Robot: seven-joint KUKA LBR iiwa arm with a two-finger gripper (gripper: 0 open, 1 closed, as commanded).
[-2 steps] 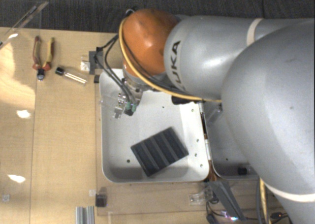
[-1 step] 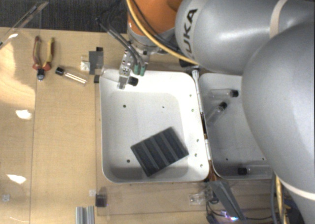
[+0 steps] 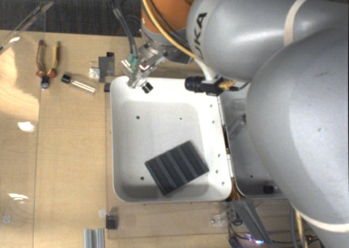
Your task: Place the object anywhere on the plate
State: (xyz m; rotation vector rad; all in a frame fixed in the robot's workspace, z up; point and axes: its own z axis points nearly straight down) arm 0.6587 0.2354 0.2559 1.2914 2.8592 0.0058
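1. In the left shallow white plastic bin (image 3: 122, 132), the dark grey ribbed rectangular block (image 3: 176, 168) lies flat nr the front, untouched.
2. Tool (image 3: 137, 80) hovers at far-left corner, well apart; can't tell if spread or pressed together.
3. Pick & place apparently both left.

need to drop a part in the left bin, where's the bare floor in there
In the left bin, the white floor is bare between the gripper at the top rim and the dark ribbed block in the lower half, and along the left wall. It is crowded around the block toward the bottom right and under the gripper at the top left corner.
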